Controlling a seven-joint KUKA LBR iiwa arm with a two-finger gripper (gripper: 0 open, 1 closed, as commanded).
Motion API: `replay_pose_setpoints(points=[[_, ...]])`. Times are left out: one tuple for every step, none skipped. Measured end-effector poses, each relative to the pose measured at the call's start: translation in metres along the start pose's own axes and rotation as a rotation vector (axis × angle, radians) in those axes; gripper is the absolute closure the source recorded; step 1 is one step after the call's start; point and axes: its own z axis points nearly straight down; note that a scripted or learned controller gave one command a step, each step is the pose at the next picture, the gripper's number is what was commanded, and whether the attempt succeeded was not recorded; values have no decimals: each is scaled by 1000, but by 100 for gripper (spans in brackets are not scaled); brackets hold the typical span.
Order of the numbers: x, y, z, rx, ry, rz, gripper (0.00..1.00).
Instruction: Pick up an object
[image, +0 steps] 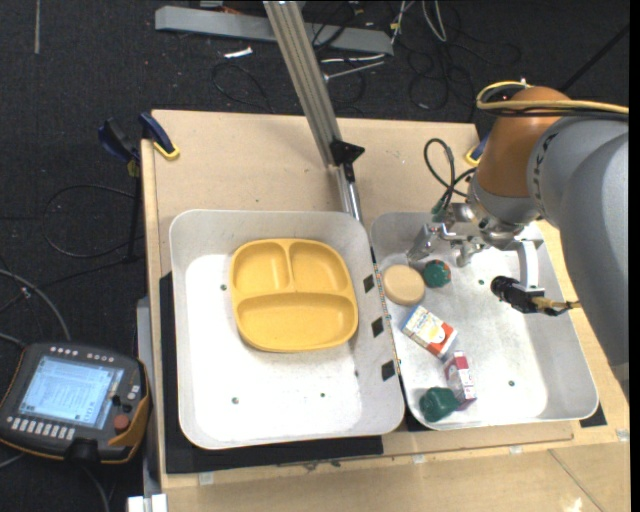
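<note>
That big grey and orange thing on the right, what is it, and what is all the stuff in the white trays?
It is a robot arm, grey with an orange band. One camera above the bench looks down on it at a slant. At the arm's end is its tool, which it uses to pick things up. The tool hangs low over the right shallow white bin, near a round tan disc and a small dark green ball. That bin also has a white and orange carton, a small red and white box and a dark green lump. The left white bin has a yellow plastic divided plate. I cannot tell whether the tool holds anything.
</note>
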Motion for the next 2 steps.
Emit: replay_pose_setpoints(points=[[0, 0, -10, -1, 0, 0, 100], [2, 0, -75, -6, 0, 0, 100]])
